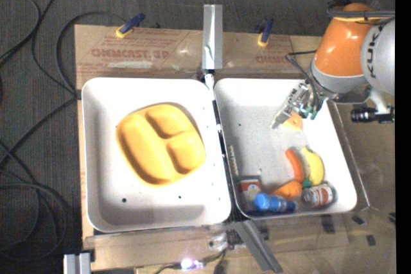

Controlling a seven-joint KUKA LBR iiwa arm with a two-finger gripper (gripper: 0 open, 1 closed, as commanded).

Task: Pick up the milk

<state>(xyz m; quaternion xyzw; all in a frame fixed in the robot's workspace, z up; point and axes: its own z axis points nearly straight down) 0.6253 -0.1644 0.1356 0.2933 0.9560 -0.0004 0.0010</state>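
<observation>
Near front rim of right shallow white bin [334, 131]: small red-and-white milk carton [250, 188], blue plastic bottle [272, 203] just beside it, orange carrot-like piece [288, 188], red-labelled can [319, 195], yellow banana [313, 164], orange-red elongated piece [295, 163]. Left shallow white bin [96, 138]: 1 yellow 3-compartment plate [160, 142]. Milk carton at front-left corner, lying low; label detail too small to read. Gripper [290, 112] over far part of right bin, well apart from carton; open or closed: cannot tell.
</observation>
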